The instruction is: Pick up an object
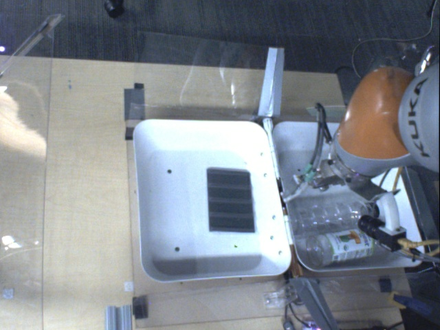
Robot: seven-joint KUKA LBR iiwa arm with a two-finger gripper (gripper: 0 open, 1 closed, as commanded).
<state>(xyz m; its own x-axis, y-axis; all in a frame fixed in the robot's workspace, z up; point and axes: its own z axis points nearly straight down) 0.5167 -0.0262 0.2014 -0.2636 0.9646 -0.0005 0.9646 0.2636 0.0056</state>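
A clear plastic bottle [338, 246] with a white and green label lies on its side at the near end of the right bin [292, 146]. Just beyond it lies more crumpled clear plastic [323, 215]. A flat black ribbed rectangle [230, 199] rests in the middle of the left bin [158, 184]. My gripper [313, 177] hangs low over the right bin, just beyond the clear plastic, and the orange and grey wrist [375, 119] hides most of it. Nothing is seen held in it.
The two bins share a middle wall [278, 191]. A clear upright panel [271, 81] stands behind them. The wooden bench [75, 205] stretches off to the left. Cables and brackets crowd the right bin's near right corner [412, 246].
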